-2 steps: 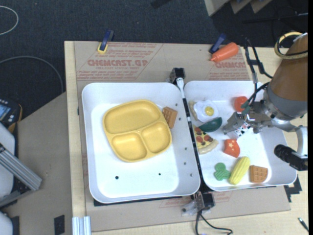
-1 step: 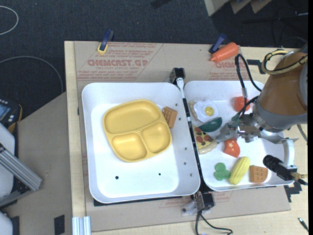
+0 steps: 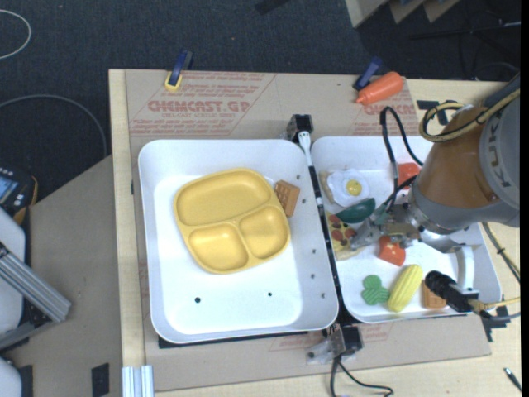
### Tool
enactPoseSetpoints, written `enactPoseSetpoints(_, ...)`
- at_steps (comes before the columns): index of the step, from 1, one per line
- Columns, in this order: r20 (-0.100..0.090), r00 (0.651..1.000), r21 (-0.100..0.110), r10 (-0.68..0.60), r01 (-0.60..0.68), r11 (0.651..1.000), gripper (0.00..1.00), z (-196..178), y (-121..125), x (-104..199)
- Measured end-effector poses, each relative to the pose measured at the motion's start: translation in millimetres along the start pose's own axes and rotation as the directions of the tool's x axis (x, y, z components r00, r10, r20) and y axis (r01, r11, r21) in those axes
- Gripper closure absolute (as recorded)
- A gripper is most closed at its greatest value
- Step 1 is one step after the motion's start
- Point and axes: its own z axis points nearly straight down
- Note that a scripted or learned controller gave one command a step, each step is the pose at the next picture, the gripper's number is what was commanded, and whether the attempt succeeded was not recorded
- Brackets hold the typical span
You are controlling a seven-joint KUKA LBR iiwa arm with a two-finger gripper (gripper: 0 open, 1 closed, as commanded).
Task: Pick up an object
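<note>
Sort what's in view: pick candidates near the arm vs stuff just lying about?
Job:
gripper
fried egg toy
red piece
corn cob
green toy

Lying about:
yellow divided plate
brown cracker
orange clamp

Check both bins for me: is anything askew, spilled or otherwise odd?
One thing stands out: in the left bin, the yellow divided plate lies skewed to the bin's walls, and a small waffle-like brown piece leans against its right rim. The toy food in the right bin is jumbled, but nothing has spilled onto the bench.

Dark carpet floor (image 3: 124,23); plywood bench (image 3: 240,98); possibly cables (image 3: 16,31).
</note>
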Motion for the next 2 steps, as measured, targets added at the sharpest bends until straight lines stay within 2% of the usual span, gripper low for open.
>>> enactPoseSetpoints(1,-0.001,1.0,-0.009,0.0,0.0,1.0,0.0,15,2,1)
enactPoseSetpoints(2,0.0,1.0,-0.017,0.001,-0.001,1.0,1.0,3,4,2)
